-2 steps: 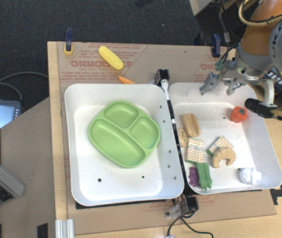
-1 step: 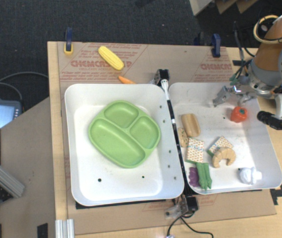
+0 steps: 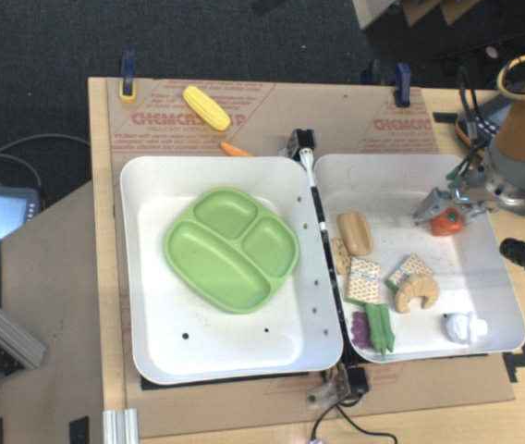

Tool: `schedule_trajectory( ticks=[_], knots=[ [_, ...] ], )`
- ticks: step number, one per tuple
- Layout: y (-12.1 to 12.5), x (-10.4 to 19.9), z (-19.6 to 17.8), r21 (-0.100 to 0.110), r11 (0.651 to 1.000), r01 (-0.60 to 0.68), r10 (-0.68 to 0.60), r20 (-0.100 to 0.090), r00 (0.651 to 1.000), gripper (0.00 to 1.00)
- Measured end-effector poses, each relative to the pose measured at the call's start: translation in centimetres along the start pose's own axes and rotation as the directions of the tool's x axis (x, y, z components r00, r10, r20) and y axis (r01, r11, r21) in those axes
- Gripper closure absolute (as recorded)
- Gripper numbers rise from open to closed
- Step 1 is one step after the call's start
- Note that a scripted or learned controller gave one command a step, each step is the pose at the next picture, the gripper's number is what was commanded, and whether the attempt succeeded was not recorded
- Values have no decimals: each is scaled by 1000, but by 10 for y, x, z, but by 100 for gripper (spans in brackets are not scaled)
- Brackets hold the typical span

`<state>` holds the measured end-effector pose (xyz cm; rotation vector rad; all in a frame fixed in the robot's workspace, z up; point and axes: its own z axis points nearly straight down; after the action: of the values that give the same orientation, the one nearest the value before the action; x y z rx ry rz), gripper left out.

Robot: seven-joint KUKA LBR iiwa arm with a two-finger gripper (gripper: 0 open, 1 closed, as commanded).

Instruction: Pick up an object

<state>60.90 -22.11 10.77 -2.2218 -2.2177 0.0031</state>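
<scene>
Board (image 3: 272, 118) under the bins has "CHEMCAR…" printed in red, twice, one print at the left back and one at the right back; the rest of the lettering is too faint to read. Count: two white bins, two blue clamps on the board's back edge, one green divided plate (image 3: 232, 248) with three compartments, sitting mid left bin (image 3: 142, 276). Outside the bins, on the board at roughly 11 o'clock from the plate: one yellow corn cob (image 3: 206, 107) and one small orange piece (image 3: 235, 150) just beside the left bin's back rim. Right bin (image 3: 383, 178) holds seven loose items: red tomato-like object (image 3: 445, 222) at about 2 o'clock, tan bread roll (image 3: 355, 232) at 9 o'clock, two patterned cracker-like pieces (image 3: 364, 280) near centre, a bitten tan cookie shape (image 3: 417, 292), a green and purple vegetable piece (image 3: 374, 327) at 7 o'clock, a small white crumpled object (image 3: 463, 326) at 5 o'clock. Gripper (image 3: 440, 208) is down in the right bin, right over the tomato-like object and apparently touching it. Can't tell from this angle how far the jaws are spread or whether anything is clamped.
</scene>
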Motion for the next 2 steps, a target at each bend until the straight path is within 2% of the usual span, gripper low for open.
schedule_trajectory(
  ticks=[1, 2],
  knots=[
    [2, 1, -10, -5, 1000, 2, -2, 1, 1000, 100],
    [6, 70, 17, -12, 1000, 7, -7, 5, 1000, 100]
  ],
)
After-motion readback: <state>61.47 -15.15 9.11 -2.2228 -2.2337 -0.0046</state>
